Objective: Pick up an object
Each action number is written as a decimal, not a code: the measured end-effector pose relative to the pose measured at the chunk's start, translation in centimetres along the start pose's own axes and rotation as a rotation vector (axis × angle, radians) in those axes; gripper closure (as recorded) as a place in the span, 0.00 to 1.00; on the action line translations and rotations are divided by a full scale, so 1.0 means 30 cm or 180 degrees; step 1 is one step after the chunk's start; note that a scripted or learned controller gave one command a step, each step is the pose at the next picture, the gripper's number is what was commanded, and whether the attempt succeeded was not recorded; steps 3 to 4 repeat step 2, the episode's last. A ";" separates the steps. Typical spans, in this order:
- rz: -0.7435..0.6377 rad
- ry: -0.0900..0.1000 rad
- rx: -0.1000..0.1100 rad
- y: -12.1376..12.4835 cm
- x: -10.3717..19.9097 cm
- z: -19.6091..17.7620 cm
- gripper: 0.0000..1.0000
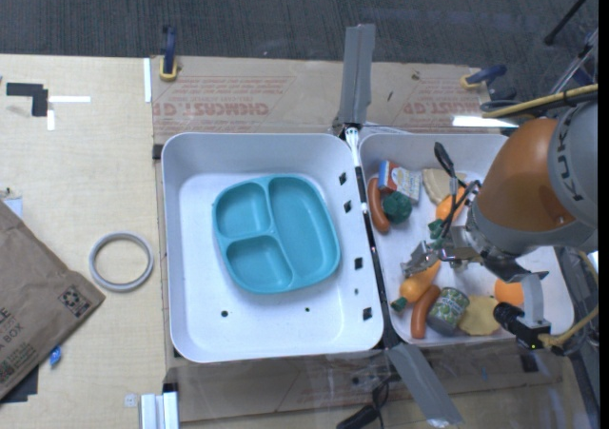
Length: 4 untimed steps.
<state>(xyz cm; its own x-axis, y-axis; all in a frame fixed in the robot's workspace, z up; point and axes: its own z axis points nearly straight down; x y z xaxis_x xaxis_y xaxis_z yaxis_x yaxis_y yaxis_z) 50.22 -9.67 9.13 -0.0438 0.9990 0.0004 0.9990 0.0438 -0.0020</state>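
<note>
Arm: you are looking at a grey arm with a glossy orange band (521, 180) reaching in from the right, hanging over the right bin (561, 318).
Gripper: the gripper (430, 254) is sitting low among the toy food, its metal fingers (420, 256) just above the carrot; you cannot tell whether they are parted or closed.
Objects to pick: a smooth tapered orange carrot (419, 282) is lying beside a red sausage shape (424, 311) and a rounded green-labelled can (448, 310).
Other food: a long red-orange hot dog (378, 204) is lying by the bin's left wall.
Left bin: a glossy white shallow bin (190, 246) is holding a teal three-compartment plastic plate (276, 233).
Table: a pale tape ring (121, 260) is resting on the wooden table (67, 189).
</note>
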 end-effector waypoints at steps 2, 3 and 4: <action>0.0162 -0.0004 -0.0001 0.101 0.088 -0.399 1.00; 0.0162 -0.0004 -0.0001 0.101 0.088 -0.399 1.00; 0.0162 -0.0004 -0.0001 0.101 0.088 -0.399 1.00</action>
